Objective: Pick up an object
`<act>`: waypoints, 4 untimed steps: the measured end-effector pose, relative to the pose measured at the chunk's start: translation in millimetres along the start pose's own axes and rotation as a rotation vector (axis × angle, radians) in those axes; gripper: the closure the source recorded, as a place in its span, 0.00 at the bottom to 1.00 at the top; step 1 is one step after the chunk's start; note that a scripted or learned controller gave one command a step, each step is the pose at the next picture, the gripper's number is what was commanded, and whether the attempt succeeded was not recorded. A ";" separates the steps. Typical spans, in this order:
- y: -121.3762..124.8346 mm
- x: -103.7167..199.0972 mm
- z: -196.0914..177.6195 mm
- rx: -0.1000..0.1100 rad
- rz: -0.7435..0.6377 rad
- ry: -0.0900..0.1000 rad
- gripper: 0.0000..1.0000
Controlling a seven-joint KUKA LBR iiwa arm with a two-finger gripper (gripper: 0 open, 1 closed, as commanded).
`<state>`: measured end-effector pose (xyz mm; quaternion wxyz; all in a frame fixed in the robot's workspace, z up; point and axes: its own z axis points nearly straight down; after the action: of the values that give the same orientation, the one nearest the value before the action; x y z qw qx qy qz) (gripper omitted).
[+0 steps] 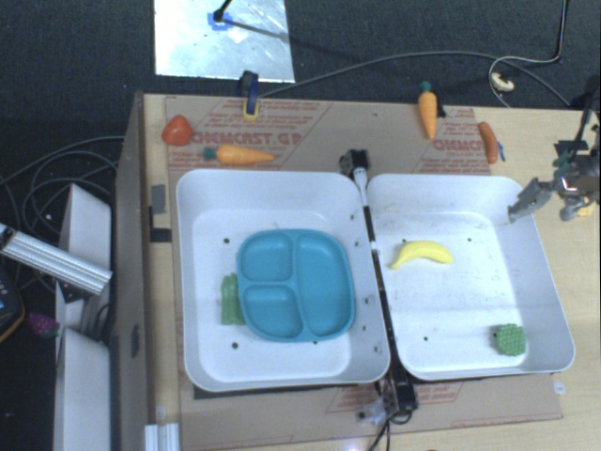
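Observation:
A yellow banana point(422, 253) lies in the middle of the right bin point(441, 182). In that bin's near right corner sits a green bumpy piece point(509, 339). The left bin point(272, 179) holds a blue divided plate point(296, 285) with a green piece point(230, 301) against its left side. My gripper point(547, 205) hangs over the right bin's far right edge, well right of the banana. It is open, with nothing between its fingers.
On the bench behind the bins lie a red tomato point(177, 131), an orange carrot point(244, 155), and two more carrots point(427, 113) point(487, 141). A blue-yellow clamp point(250, 92) sits at the back edge. A silver sheet point(223, 26) lies on the floor beyond.

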<state>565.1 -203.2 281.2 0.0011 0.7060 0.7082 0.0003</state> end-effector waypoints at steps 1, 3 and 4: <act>18.3 55.5 108.4 0.005 -0.002 0.004 0.00; 19.8 117.8 197.3 0.003 0.002 0.001 0.00; -4.9 116.9 196.9 0.002 0.002 0.001 0.00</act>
<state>560.2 -86.6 84.1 0.0000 0.7068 0.7074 0.0000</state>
